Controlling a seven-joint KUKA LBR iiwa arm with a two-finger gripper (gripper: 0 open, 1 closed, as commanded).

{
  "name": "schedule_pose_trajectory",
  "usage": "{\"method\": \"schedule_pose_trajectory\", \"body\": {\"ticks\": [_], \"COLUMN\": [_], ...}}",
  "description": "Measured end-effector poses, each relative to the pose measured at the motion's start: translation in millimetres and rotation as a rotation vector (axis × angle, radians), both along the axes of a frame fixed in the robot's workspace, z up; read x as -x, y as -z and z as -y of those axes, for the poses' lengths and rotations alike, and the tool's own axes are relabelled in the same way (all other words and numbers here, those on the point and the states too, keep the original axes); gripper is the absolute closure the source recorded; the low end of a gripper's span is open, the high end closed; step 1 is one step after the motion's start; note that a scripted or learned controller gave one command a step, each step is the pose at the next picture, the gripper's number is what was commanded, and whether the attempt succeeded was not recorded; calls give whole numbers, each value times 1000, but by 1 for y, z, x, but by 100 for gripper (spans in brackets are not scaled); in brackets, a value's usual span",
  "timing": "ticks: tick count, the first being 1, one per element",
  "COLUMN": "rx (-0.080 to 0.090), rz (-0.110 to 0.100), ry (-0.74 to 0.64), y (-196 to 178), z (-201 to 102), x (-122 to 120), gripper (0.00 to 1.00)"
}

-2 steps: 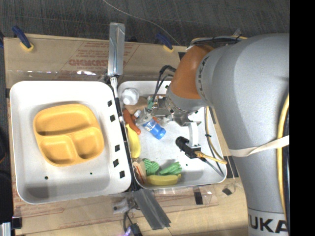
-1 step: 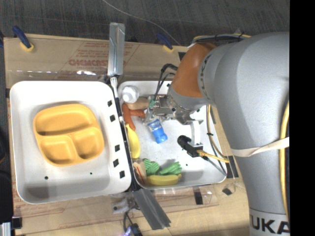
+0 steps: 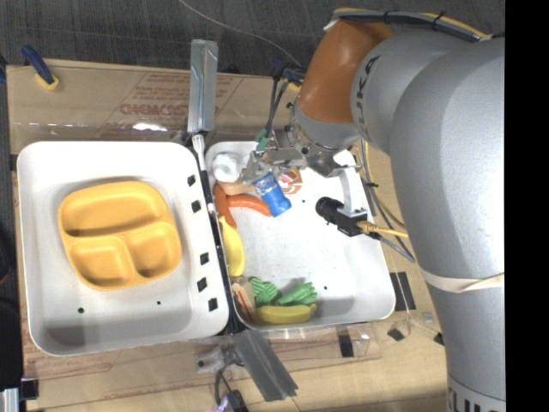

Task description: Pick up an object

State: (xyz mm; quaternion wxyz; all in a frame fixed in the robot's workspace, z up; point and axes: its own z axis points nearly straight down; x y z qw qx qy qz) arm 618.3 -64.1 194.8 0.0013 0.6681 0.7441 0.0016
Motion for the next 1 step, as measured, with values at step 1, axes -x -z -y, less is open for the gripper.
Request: {"method": "schedule_pose_trajectory", "body": {"ticks": [1], "rx": [0], "rz": [-10], "ry": [111], "y": [-1], "z": [-28], "x": [29], "gripper": [100]}}
